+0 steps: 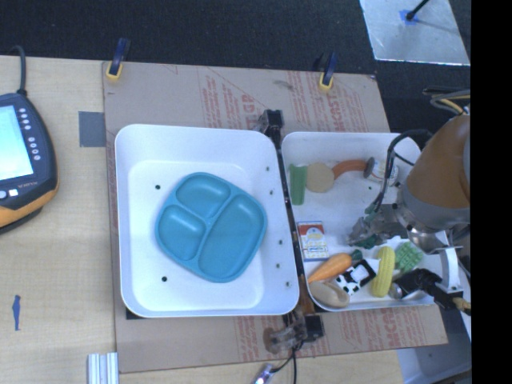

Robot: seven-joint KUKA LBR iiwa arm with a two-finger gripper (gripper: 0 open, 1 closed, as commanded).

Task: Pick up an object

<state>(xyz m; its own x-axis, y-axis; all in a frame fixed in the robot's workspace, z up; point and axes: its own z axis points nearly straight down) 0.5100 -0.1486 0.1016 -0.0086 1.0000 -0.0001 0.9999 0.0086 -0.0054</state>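
Observation:
The right bin (346,141) holds several small items. A green block (298,183), a tan round piece (320,178) and an orange-handled tool (350,167) lie along its far side. A red and white box (311,239) rests by the left wall. Along the near side are a carrot (328,267), a black and white toy (354,276), a yellow corn cob (384,271), a green piece (409,256) and a tan oval (328,294). My gripper (366,231) is low in the middle of this bin, just above the toy and the corn. Nothing is visibly held.
The left bin (136,146) carries a blue divided plate (211,226). The arm's grey body and orange band (438,170) cover the right bin's right side. A handheld pendant (20,158) lies at the far left of the bench. Clamps (117,62) hold the cardboard sheet.

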